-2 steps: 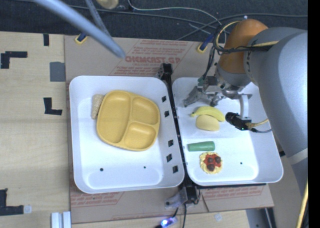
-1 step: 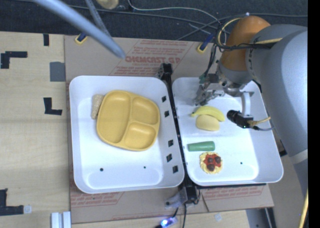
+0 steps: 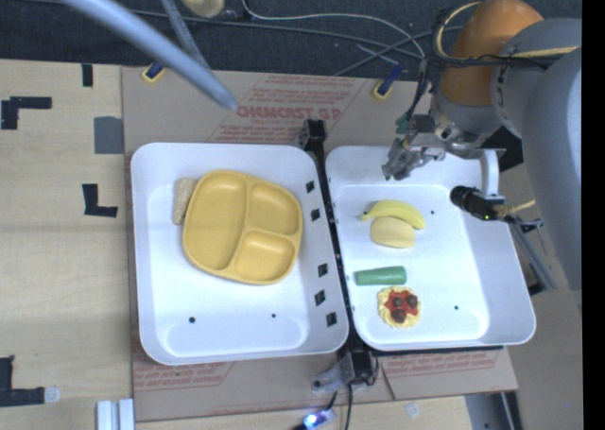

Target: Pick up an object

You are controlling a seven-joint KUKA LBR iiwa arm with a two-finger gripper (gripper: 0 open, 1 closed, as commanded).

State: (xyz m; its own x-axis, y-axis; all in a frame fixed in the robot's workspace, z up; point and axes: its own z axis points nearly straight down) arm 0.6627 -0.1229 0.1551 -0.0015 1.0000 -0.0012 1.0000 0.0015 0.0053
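The right bin [image 3: 473,258] holds a yellow banana [image 3: 395,212], a pale yellow slice-shaped piece [image 3: 391,232] touching it just below, a green cylinder-like vegetable [image 3: 379,275], and a small round pizza-like piece with red toppings [image 3: 400,306]. My gripper [image 3: 401,163] hangs over the bin's back edge, above and slightly right of the banana, with nothing visible between its fingers. The left bin [image 3: 161,230] carries a yellow divided plate [image 3: 242,227] with a tan bread-like piece [image 3: 181,199] tucked at its left rim.
Black clips [image 3: 321,230] run along the seam between the two bins. Cables [image 3: 359,41] cross the dark surface behind the bench. A grey pole [image 3: 123,17] slants across the upper left. The arm's orange band [image 3: 492,41] is at upper right.
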